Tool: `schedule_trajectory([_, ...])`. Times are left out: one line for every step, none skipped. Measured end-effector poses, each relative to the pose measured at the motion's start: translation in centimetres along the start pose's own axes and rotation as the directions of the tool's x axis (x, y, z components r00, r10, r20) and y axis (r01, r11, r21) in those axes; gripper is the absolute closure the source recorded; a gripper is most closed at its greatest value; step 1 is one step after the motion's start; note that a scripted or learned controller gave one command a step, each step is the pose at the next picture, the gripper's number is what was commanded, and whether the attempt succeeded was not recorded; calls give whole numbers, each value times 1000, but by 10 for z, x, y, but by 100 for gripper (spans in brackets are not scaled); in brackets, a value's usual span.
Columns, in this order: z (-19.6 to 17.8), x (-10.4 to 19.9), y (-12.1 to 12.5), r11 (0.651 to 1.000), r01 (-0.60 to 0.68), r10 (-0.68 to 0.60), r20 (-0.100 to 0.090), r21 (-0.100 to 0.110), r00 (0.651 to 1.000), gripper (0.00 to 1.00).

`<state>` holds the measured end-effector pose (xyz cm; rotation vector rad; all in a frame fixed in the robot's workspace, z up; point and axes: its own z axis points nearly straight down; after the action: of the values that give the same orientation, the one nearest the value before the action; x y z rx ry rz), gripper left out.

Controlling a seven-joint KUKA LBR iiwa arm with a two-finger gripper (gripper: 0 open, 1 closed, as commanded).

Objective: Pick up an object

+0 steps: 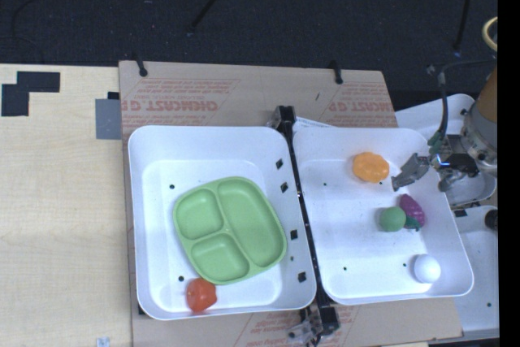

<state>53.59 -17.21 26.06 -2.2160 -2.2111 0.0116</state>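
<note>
Right bin under my arm; left bin with green divided plate, well apart from me. My gripper over right bin's right side, fingers spread wide, nothing between them. Nearest picks: green ball touching purple object, just below-left of gripper. Orange object lies left. White ball farther down, near corner.

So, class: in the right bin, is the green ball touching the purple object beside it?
Touching. The camera view shows the green ball pressed against the purple object, with no white bin floor between them.
</note>
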Motion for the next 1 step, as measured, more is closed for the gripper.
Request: schedule_trajectory([-6, 0, 2, 1000, 2, -2, 3, -12, 1000, 0])
